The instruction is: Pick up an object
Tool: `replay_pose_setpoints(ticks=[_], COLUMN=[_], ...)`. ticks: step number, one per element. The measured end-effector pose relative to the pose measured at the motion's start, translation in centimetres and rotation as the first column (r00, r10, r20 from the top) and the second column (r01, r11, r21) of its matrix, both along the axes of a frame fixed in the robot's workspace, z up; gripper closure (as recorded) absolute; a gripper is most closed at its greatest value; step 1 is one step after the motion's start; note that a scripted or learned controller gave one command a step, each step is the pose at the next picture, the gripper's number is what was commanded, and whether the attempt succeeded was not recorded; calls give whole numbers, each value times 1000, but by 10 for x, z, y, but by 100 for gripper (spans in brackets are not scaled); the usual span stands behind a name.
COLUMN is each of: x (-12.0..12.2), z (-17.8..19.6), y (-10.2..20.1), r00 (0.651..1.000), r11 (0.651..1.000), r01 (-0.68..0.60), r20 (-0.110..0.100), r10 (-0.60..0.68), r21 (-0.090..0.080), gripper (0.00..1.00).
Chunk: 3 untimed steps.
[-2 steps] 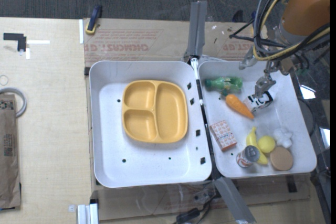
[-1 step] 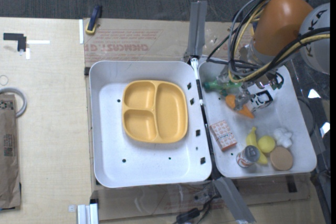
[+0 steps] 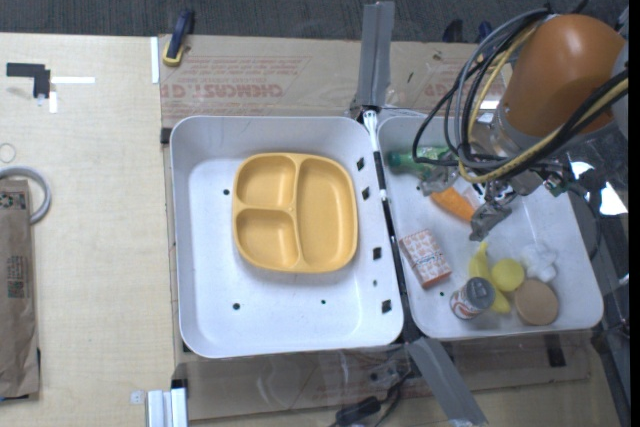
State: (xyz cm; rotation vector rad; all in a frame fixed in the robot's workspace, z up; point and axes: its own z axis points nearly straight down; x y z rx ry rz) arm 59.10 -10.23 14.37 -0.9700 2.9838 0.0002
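We see an orange block (image 3: 455, 204) lying flat in the right bin (image 3: 580, 245), just left of the gripper (image 3: 490, 213); we cannot tell its grip.

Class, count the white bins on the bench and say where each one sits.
2. The left bin holds a yellow divided plate; the right bin, touching its side, holds small items under the arm.

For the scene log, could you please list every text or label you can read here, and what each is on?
"CHEMC…", red, upside down: cardboard behind the bins.
Small box, right bin: red print, too small to read.
Brown bag, left edge: label blurred.
Can: unreadable.
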Motion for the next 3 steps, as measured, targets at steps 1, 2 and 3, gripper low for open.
replay_pose_setpoints(ticks=[1,2,3], x=[29,31,31], z=[-11,-1,-1], y=[-95,-94,-94], r00=[987,988,988], r11=[987,988,988], r01=[-160,-155,-156], r20=[2,9,8], r10=[160,155,156], r21=[-1,1,1], gripper=[0,100,0])
